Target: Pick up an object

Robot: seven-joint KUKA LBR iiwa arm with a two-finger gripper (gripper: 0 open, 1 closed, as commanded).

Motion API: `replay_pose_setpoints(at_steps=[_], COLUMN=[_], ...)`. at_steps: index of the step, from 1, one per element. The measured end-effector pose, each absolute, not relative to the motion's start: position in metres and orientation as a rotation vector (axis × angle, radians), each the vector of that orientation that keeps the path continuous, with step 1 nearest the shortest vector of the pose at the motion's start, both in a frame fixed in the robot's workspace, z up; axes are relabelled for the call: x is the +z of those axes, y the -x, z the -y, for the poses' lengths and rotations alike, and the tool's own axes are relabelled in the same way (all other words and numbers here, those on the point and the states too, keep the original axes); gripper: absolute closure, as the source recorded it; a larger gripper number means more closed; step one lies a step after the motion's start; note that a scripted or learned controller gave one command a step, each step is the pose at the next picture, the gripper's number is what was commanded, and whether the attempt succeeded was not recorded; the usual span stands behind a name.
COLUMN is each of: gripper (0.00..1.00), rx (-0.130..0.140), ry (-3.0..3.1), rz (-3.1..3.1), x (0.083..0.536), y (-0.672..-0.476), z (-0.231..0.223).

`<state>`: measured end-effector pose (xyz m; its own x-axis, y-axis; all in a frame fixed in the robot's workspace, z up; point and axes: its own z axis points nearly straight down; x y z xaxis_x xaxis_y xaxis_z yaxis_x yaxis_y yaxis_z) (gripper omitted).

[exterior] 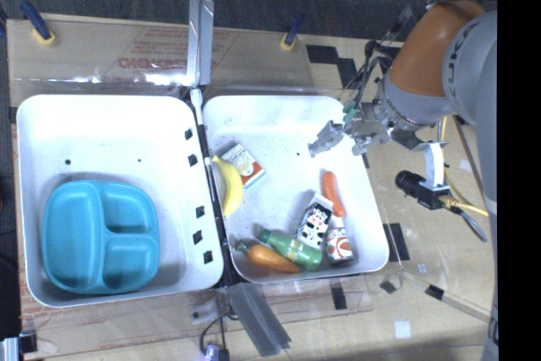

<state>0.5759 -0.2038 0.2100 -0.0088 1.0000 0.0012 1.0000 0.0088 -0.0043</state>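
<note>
Above the right bin's (254,110) upper right corner, the tool (334,133) hovers; whether it is open or closed cannot be told. Within this bin lie a banana (230,186), small carton (241,164), green bottle (292,248), carrot (269,259) and orange sausage (333,191). The left bin (101,114) holds a blue tray (100,237).

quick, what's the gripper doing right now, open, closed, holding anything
Gripper: above the right bin's upper right corner; open or closed cannot be told, nothing seen in it.
</note>
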Motion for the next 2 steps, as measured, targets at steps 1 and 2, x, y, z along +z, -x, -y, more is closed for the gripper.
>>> replay_pose_setpoints(at_steps=[1, 2], gripper=[0.0, 1.0], rx=[0.0, 0.005], ry=[2.332, 2.334], rz=[2.085, 2.091], x=[0.1, 0.111], y=[-0.505, -0.505], z=[0.206, 0.209])
